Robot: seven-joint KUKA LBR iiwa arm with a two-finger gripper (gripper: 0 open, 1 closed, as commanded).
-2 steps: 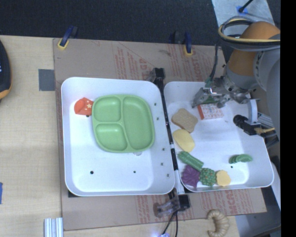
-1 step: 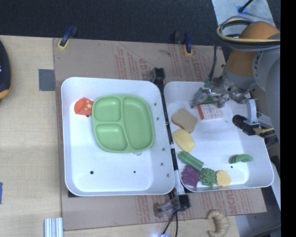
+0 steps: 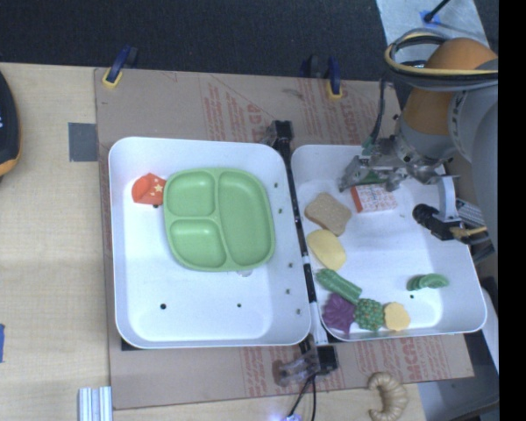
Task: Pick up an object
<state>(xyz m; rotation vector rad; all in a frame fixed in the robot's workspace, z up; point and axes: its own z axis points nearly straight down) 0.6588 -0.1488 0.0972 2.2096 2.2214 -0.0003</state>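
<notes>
My gripper (image 3: 368, 177) hangs over the far part of the right bin (image 3: 460, 301), right beside a small red and white packet (image 3: 376, 201). Whether it touches the packet I cannot tell. Just left of the packet lies a tan bread slice (image 3: 327, 213), with a yellow potato-like piece (image 3: 327, 250) in front of it. Along the bin's near side sit a green bean pod (image 3: 337, 283), purple grapes (image 3: 337, 312), a broccoli floret (image 3: 368, 312) and a small yellow piece (image 3: 396, 317). A green curved piece (image 3: 428, 281) rests near the right wall.
The left bin (image 3: 202, 318) holds a green divided plate (image 3: 219, 217) and a red piece (image 3: 146, 189) by its far left wall. A black fixture (image 3: 438, 222) juts over the right bin's right side. A tan curled item (image 3: 387, 394) lies on the bench in front.
</notes>
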